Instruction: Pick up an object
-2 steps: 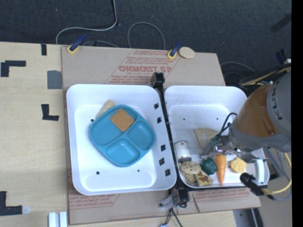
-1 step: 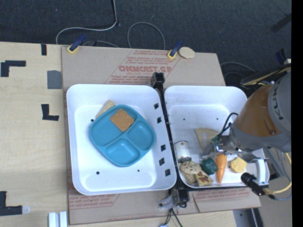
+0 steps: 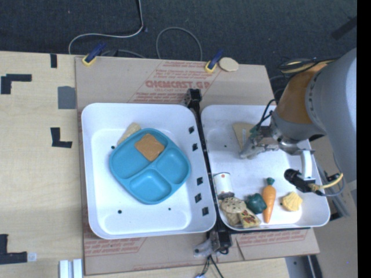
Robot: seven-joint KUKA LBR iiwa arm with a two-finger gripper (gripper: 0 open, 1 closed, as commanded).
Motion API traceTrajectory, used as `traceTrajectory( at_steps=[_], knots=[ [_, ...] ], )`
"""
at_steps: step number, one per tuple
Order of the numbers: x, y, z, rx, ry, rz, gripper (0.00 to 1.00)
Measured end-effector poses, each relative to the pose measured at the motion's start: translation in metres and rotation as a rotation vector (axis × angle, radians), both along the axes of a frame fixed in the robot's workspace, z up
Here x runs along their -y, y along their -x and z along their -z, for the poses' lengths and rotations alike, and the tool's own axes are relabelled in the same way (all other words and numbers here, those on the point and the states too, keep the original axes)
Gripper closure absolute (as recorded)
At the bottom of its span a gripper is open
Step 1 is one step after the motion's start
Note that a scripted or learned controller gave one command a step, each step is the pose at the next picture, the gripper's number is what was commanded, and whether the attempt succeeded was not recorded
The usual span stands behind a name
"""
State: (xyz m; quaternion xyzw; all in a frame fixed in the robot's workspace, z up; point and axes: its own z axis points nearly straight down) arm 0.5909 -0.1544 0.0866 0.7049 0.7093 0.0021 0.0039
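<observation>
A pale wedge-shaped piece [image 3: 240, 133] is lying flat in the right bin [image 3: 223, 120], near that bin's far side. The gripper [image 3: 253, 149] is being held low over the right bin floor, just beside the pale wedge-shaped piece on the side nearer the camera. Whether the fingers are spread or pressed together cannot be told, because they are looking like one grey blur. Nothing is being seen between them.

Along the near wall of the right bin, more small things are lying. A white cup [image 3: 222, 183] is resting closest to the bin's left wall. A speckled cookie [image 3: 234, 205] is lying just beside the cup. A dark green toy [image 3: 255, 202] is touching an orange carrot [image 3: 269, 200]. A yellow lump [image 3: 291, 201] is sitting a little apart, toward the bin's right corner.

The grey arm [image 3: 342, 103] with its orange band [image 3: 294, 97] is being stretched over the right bin's right side.

In the left bin [image 3: 95, 155], beside the right bin, a blue divided plate [image 3: 152, 168] is lying, and a brown square piece [image 3: 150, 147] is resting in one of its parts. Both bins are being carried on the bench [image 3: 29, 172].
</observation>
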Motion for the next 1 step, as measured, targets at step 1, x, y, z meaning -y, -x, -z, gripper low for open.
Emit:
traceTrajectory(
  at_steps=[1],
  knots=[
    [0.0558,0.0233,-0.0008,-0.002,-0.002,0.007,0.0]
  ],
)
